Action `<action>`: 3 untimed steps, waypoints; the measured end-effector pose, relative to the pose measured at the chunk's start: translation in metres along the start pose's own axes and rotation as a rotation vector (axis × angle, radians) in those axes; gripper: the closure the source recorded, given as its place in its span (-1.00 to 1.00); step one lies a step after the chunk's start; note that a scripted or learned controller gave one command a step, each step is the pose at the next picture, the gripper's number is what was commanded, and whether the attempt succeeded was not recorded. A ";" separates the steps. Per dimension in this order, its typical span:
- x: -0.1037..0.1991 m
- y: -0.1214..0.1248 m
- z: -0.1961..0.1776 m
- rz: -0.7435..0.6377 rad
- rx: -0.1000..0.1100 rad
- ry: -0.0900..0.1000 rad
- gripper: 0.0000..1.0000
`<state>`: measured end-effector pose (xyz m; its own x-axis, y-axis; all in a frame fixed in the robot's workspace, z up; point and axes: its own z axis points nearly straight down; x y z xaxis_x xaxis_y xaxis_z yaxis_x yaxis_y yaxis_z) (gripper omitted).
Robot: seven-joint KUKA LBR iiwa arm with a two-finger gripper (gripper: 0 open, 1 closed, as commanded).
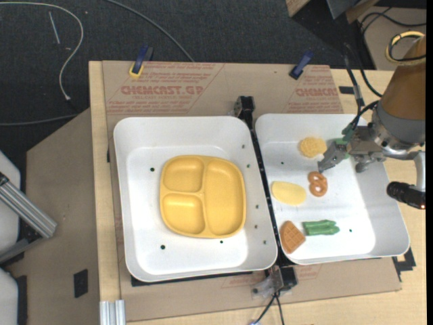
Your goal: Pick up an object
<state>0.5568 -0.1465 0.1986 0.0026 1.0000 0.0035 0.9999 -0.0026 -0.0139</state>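
Observation:
The right white bin [379,229] holds several toy foods. A round yellow cracker [312,146] lies near the back, with a brown pretzel [316,183] just in front of it. A pale yellow oval piece [289,193] lies to the pretzel's left. Toward the front are a waffle-patterned biscuit [292,236] and a green bean pod [320,228]. My gripper [345,162] hangs over this bin, just right of the cracker and up-right of the pretzel. It is open, with nothing between its fingers; the left fingertip [327,164] is close to the pretzel.
The left white bin [135,147] holds a yellow divided plate [202,196]. A black clamp [244,105] sits at the back between the bins. Blue clips [140,61] hold the cardboard base. The arm's orange and grey body [406,100] covers the right bin's back right corner.

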 end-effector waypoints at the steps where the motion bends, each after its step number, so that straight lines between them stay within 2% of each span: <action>1: 0.000 0.003 -0.006 -0.003 -0.012 -0.002 -1.00; 2: 0.007 0.003 0.036 -0.003 -0.011 -0.001 -1.00; 3: 0.001 0.000 0.081 -0.002 -0.007 -0.001 -1.00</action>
<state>0.5561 -0.1449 0.1174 0.0004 1.0000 0.0026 1.0000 -0.0004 -0.0068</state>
